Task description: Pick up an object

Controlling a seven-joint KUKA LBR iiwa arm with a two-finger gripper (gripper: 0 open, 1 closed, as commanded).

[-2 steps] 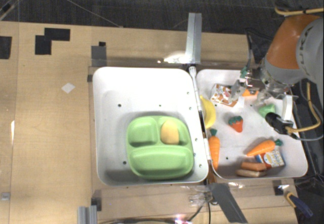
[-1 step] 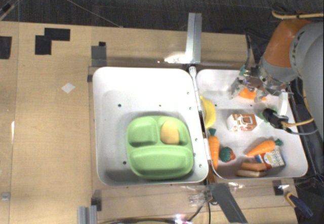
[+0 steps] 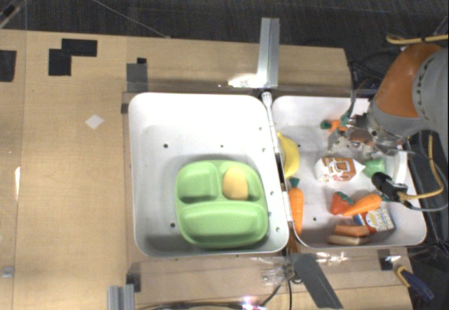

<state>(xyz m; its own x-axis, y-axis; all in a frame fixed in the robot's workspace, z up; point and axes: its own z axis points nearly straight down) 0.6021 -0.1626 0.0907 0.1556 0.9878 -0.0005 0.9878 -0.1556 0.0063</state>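
My gripper (image 3: pixel 350 136) hangs low over the back of the right bin (image 3: pixel 306 116), below the orange-banded wrist. Just in front of it lies a white carton with an orange print (image 3: pixel 337 168). A small orange and green piece (image 3: pixel 329 123) sits to its left, and a green item (image 3: pixel 374 163) peeks out beside the arm. Other things in this bin are a banana (image 3: pixel 288 154) against the left wall, a carrot (image 3: pixel 296 207) below it, a second carrot (image 3: pixel 359 203), a small printed box (image 3: pixel 379 219) and a brown sausage-like piece (image 3: pixel 349 233).
The left bin (image 3: pixel 150 154) holds a green divided plate (image 3: pixel 210 221) with a yellow round fruit (image 3: pixel 236 182) in its upper right compartment. A metal post (image 3: pixel 269 49) stands behind the wall between the bins. Cables run along the right bin's far right side.
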